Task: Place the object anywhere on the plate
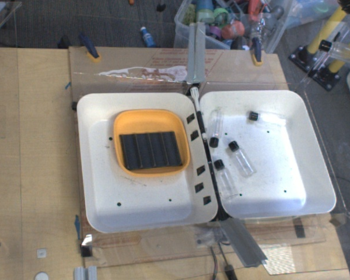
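Wooden tabletop (29,156), my two white bins: left, black ridged block (150,150) on orange plate (151,118); right, clear vials (240,158).

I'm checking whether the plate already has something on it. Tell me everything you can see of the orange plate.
The orange plate is a rounded-square dish with a raised rim, plastic by its look. It lies flat in the left bin, a little toward that bin's back and middle, resting on the white floor. On it lies a dark ribbed block, rectangular, with grooves running front to back; it covers most of the plate's front half and reaches the front rim. Nothing else touches the plate.
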